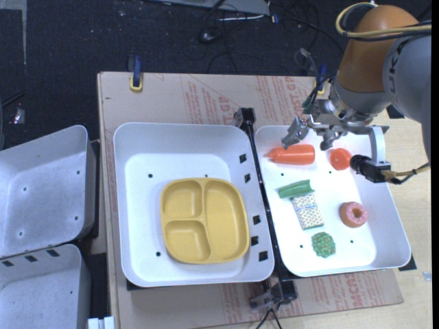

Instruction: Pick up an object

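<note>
My gripper [312, 136] hangs over the back of the right bin [391, 214], open, with nothing between its fingers. Just below it lies an orange carrot [292, 155], and a red tomato [340, 158] sits to the carrot's right. Further forward in the same bin are a green pepper piece [294, 188], a patterned packet [308, 211], a pink doughnut [354, 214] and a green broccoli piece [323, 244].
The left bin [130, 184] holds a yellow divided plate [204, 219]. A black clamp strip [255, 184] runs between the two bins. Grey bin lids [41, 184] lie off the bench at the left. A black cable fitting [367, 168] hangs over the right bin's back right.
</note>
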You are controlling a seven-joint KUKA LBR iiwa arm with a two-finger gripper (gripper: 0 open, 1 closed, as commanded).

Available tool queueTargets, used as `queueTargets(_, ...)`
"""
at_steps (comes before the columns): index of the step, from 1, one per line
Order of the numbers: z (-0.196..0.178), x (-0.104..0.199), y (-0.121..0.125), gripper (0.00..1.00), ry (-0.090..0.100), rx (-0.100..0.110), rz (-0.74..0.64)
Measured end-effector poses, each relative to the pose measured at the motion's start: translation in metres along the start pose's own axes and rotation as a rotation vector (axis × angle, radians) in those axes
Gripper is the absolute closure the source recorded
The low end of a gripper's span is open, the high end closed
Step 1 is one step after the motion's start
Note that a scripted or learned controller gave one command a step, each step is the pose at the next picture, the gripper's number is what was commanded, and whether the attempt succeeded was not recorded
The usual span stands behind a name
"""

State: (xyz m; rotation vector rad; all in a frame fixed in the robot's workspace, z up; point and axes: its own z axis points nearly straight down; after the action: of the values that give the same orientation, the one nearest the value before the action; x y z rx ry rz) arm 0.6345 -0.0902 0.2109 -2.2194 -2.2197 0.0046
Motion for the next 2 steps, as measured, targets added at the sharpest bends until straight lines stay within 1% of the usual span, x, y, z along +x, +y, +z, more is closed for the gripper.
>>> queueTargets(1,0.045,-0.001,0.005,0.0,0.0,0.0,0.001)
queueTargets(2,0.11,-0.002,0.006,0.0,0.001,0.004,0.001)
